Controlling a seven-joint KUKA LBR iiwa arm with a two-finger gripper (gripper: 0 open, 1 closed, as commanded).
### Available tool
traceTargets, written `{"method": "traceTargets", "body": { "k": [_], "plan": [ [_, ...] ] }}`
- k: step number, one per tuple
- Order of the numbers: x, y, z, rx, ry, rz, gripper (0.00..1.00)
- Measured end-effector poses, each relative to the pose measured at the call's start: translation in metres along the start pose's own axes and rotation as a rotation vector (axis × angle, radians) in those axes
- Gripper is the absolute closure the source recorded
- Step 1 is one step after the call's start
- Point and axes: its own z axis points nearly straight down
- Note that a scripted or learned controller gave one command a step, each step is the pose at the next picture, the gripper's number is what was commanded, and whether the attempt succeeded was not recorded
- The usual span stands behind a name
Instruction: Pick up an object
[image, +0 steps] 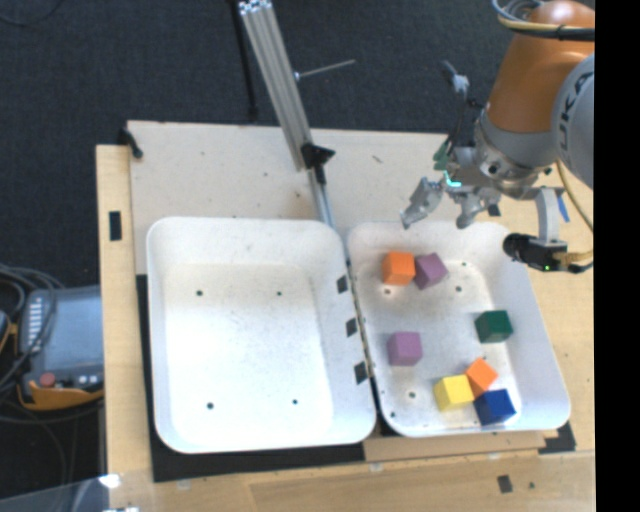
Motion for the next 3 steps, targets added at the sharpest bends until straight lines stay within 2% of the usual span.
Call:
{"method": "traceTargets", "body": {
  "k": [1,2,3],
  "plan": [
    [0.0,0.001,-0.003,-0.004,-0.001,-0.001,0.0],
    [-0.011,0.003,0.055,0.001,-0.003,0.006,0.0],
    [-0.007,0.001,0.099,0.001,-0.003,0.007,0.0]
  ]
}}
